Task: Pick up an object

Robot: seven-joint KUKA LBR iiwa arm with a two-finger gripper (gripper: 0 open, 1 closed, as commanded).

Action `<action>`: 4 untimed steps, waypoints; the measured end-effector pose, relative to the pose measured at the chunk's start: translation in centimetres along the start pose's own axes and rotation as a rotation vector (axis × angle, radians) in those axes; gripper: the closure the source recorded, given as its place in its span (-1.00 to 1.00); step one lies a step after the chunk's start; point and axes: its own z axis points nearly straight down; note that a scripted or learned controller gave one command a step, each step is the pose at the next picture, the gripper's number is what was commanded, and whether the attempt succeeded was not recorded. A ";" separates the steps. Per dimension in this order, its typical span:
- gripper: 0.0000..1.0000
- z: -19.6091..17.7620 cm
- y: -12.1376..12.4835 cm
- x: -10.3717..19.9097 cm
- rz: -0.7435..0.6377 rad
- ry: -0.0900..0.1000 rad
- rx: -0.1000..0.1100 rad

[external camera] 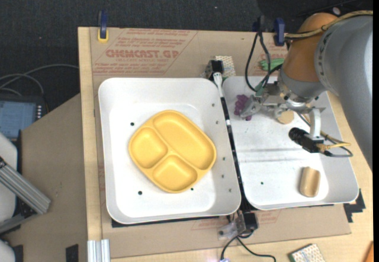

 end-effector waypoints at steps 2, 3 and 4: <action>1.00 -1.1 4.0 0.8 0.000 -0.002 -0.002; 1.00 -7.2 -3.9 -1.1 0.006 0.003 0.006; 1.00 -10.2 -5.3 3.1 0.000 0.003 0.006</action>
